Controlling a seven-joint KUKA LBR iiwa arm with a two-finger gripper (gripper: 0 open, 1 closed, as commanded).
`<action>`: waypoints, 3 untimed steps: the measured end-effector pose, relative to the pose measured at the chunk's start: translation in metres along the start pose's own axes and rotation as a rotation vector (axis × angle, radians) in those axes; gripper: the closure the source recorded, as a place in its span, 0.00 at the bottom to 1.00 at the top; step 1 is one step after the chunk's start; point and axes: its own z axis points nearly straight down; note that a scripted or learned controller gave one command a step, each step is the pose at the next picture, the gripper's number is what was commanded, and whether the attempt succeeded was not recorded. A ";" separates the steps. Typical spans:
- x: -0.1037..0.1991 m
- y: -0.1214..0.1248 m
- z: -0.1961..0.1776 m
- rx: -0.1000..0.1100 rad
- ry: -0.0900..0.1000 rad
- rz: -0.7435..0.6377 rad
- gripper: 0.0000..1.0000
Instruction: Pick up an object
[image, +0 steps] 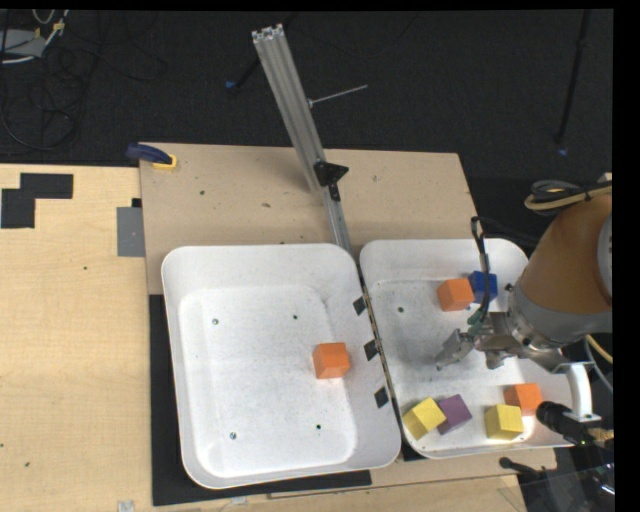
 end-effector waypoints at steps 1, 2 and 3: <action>0.002 0.004 0.045 -0.001 0.000 0.000 0.00; 0.002 0.005 0.061 -0.007 -0.001 0.002 0.00; 0.001 0.004 0.051 -0.006 0.001 0.007 1.00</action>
